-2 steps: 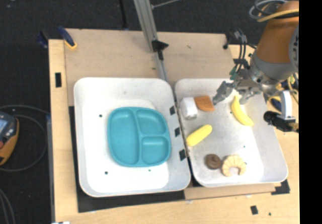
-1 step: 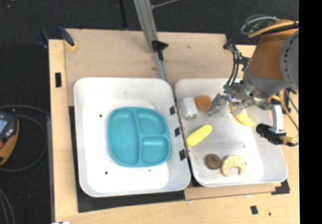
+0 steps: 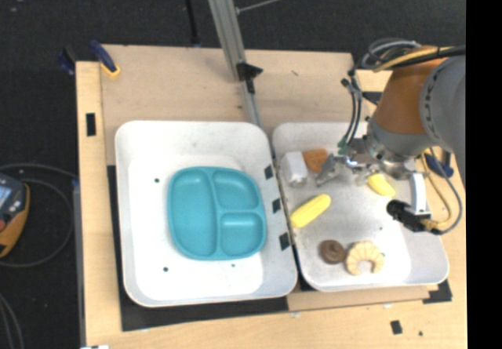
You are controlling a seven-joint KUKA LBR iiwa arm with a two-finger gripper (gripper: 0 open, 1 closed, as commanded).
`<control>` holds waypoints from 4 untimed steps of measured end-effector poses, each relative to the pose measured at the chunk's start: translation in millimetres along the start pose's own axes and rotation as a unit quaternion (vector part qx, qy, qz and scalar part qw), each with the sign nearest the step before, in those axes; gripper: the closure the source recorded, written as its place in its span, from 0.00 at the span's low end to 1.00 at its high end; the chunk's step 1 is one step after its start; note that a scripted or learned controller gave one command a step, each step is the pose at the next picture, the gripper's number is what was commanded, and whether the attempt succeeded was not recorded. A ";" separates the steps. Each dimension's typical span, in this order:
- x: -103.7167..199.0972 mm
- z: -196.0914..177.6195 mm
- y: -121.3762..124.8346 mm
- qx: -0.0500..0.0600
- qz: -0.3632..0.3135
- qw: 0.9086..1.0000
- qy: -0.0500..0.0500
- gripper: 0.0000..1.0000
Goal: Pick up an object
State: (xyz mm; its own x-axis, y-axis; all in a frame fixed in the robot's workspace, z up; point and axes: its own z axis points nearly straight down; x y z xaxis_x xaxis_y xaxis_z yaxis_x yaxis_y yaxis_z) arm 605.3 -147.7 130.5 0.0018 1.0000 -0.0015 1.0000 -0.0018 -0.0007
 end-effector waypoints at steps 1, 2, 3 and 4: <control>-1.4 -13.8 1.0 -0.003 0.002 1.000 -0.001 1.00; -5.2 -78.9 5.1 -0.005 -0.002 1.000 -0.001 1.00; -7.0 -122.7 6.4 -0.004 -0.002 1.000 0.000 1.00; 45.9 -131.8 14.0 -0.002 -0.004 1.000 0.001 1.00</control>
